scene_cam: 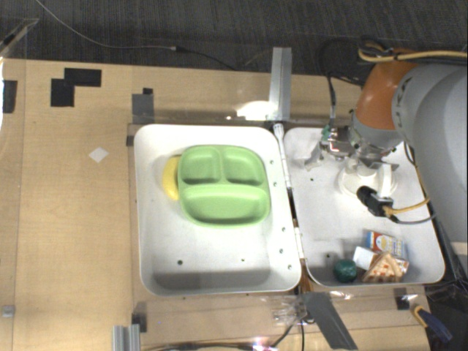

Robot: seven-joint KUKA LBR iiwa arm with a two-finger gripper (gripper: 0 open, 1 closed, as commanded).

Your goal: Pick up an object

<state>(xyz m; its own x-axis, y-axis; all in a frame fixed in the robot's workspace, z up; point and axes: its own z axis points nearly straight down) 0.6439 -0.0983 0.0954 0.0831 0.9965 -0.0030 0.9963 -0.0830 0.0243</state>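
In the right bin (322, 218), three small objects lie near the front edge: a dark green ball (345, 270), a small white and blue carton (379, 243) and an orange patterned packet (387, 268) touching it. My gripper (363, 176) hangs over the back right part of that bin, below the orange band (378, 97), well behind the three objects. The wrist and a black fitting with a yellow cable cover its tips.
The left bin (212, 262) holds a green divided plate (222, 183), with a yellow object (170, 178) peeking out from under the plate's left edge. A metal post (281, 79) stands behind the gap between the bins. The grey arm (439, 130) covers the right bin's right side.
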